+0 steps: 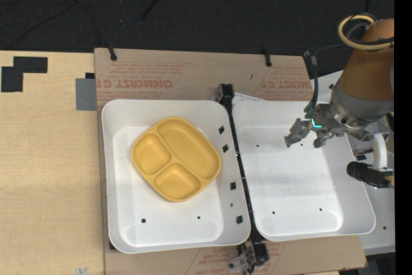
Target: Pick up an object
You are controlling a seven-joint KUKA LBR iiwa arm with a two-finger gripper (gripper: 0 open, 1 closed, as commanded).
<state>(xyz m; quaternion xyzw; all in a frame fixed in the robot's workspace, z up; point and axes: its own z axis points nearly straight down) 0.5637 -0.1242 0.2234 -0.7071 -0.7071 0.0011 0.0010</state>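
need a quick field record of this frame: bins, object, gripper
left bin: holds a yellow divided plate
plate compartments: three, all bare
plate pose: flat, turned at an angle to the bin walls
right bin: white floor, small dark holes
gripper: above the right bin's far right part, apart from the plate
grasp: nothing seen between the fingers

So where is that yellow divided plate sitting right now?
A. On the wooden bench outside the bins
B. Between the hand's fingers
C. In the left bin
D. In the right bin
C. The yellow divided plate lies flat in the left bin, while the hand is over the right bin, well apart from it.
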